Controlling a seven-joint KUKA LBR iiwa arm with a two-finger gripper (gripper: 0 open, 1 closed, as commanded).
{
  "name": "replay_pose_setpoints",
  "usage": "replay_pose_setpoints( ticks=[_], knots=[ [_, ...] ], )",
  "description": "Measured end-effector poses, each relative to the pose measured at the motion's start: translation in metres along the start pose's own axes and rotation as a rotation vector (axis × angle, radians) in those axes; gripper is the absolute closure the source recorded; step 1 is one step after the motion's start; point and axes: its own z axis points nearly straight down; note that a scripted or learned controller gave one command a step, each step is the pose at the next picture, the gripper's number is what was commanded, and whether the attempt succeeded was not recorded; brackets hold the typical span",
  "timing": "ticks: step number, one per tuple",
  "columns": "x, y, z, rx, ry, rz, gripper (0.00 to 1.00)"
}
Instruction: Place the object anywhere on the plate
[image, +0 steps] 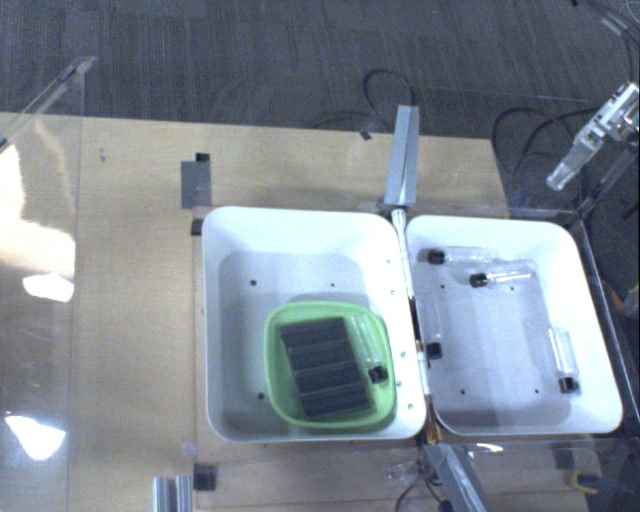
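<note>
Two white bins (300, 225) sit side by side on a wooden bench (110, 300). At five o'clock in the left bin, a green plate (275, 345) carries a clear tube (370, 352) on its right edge. Near two o'clock, beyond the bins, hangs the gripper (562, 178).

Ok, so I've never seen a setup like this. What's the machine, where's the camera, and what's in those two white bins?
This is one picture from a camera fixed above a wooden bench, looking down at a slant. The machine is a robot arm that reaches in from the right. The pale part at the top right looks like its end effector, raised away from the bins. I cannot tell whether it holds anything.

The left bin holds a green plate. On the plate lie a dark ridged block and a small clear tube with a black cap. The right bin holds several more of these capped tubes, lying loose.

The job is to put an object on the plate.
</note>
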Motion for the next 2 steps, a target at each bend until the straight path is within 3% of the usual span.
replay_pose_setpoints(
  ticks=[1,2],
  knots=[
    [-0.044,-0.021,0.001,0.002,0.0,0.116,0.0],
    [-0.081,-0.018,0.002,0.002,-0.001,0.234,0.0]
  ],
)
